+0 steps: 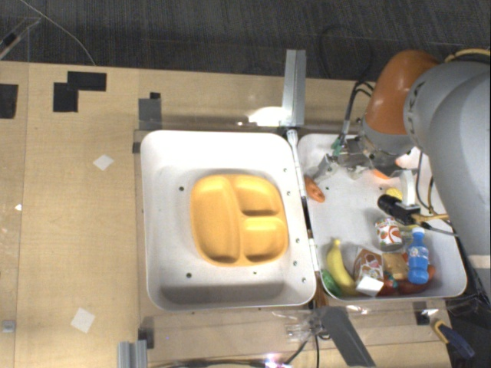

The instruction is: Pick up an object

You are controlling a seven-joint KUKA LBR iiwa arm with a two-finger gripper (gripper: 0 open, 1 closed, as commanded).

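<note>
The left bin (165,167) holds a yellow divided tray (234,217) in its middle. The loose things lie in the right bin (345,213). A small orange piece (314,188) rests against its left wall. A banana (337,263) lies near the front left corner, with a printed packet (370,265) and a white block (370,285) just beside it. A blue bottle (418,257) stands towards the front right corner, and a can (389,234) sits just behind the packet. The gripper (335,162) hangs over the back left part of the right bin, near the orange piece but apart from it. Nothing can be seen in its grasp, and whether it is released or clenched cannot be told.
</note>
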